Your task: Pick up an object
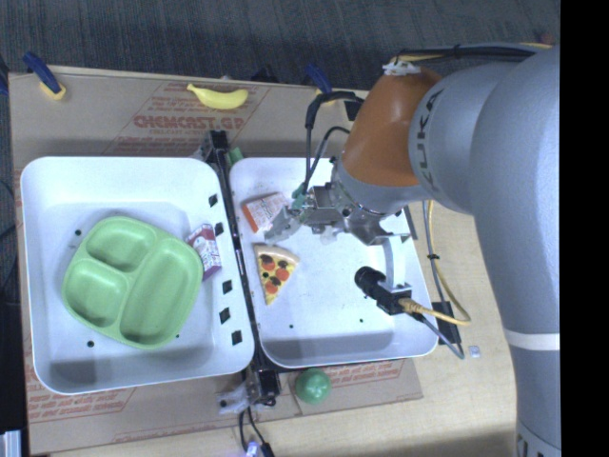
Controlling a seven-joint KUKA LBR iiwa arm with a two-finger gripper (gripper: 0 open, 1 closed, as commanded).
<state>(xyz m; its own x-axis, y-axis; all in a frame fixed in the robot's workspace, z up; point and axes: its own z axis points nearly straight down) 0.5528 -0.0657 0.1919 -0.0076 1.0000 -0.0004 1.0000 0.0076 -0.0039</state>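
Plainly, nothing had been lifted yet: the gripper (pixel 290 219) hung low over the right bin (pixel 328 346), its tip close to the orange-and-white packet (pixel 261 208) lying just to its left against the bin's far-left corner, but whether it was open or closed could not be told from this slant, and no object showed clearly in its grasp. Just below the gripper lay the toy pizza slice (pixel 274 272), apart from it and flat on the bin floor; either of these two seemed the likely pick. So the reach looked done, and the closing and lifting were left. Farther left of the gripper, across the dividing rims, the left bin (pixel 48 350) held a green sectioned plate (pixel 131 279) with a small dark-red wrapper (pixel 206 248) touching its near edge. Both bins sat on a cardboard sheet (pixel 124 112) clamped to the bench; a toy banana (pixel 219 94) rested on it well beyond the gripper, a green ball (pixel 311 386) well below it. Dark carpet (pixel 190 17) lay beyond the bench.
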